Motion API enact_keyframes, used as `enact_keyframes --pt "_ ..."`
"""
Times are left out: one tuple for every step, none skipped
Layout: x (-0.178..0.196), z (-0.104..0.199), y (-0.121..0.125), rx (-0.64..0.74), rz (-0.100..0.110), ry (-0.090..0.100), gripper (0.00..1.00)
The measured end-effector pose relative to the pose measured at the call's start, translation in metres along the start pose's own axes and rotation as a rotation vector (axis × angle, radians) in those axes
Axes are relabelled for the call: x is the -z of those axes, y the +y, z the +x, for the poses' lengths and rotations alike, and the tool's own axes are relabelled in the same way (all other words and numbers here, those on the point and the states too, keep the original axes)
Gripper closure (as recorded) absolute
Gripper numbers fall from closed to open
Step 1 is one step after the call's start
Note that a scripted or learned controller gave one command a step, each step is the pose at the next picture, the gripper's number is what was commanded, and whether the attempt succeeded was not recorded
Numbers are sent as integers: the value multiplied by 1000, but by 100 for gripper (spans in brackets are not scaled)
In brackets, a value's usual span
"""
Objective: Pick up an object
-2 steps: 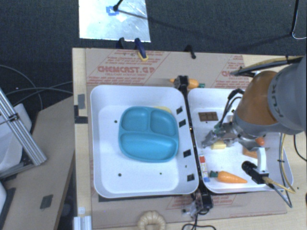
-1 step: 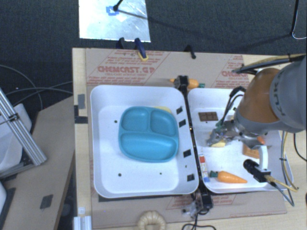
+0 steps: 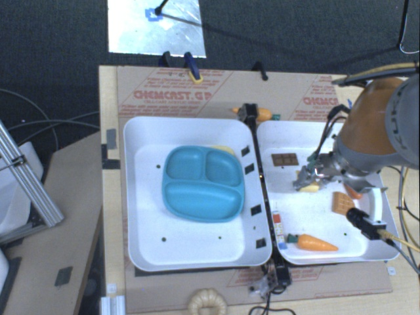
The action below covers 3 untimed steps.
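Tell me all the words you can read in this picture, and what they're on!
"CHEMCAST GP" in red print on the brown board behind the left bin.
The same red print repeats on the board's right part, too slanted and cut off to read fully.
Smaller red lines beneath it are too blurred to read.

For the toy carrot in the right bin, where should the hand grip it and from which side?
Probably across the thick orange middle of the carrot, coming straight down from above. It lies flat and lengthwise near the right bin's front wall, tapering rightward, so closing across its narrow width seems safest. The hand sits farther back.
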<state>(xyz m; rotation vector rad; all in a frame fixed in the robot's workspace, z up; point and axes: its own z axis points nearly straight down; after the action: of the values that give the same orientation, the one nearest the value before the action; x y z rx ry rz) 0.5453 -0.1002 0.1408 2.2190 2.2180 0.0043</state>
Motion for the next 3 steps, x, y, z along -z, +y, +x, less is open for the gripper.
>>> enact_keyframes --pt "48 -10 2 0 -1 0 100" --pt "86 -10 3 5 -1 0 100" --pt "95 40 12 10 2 3 100"
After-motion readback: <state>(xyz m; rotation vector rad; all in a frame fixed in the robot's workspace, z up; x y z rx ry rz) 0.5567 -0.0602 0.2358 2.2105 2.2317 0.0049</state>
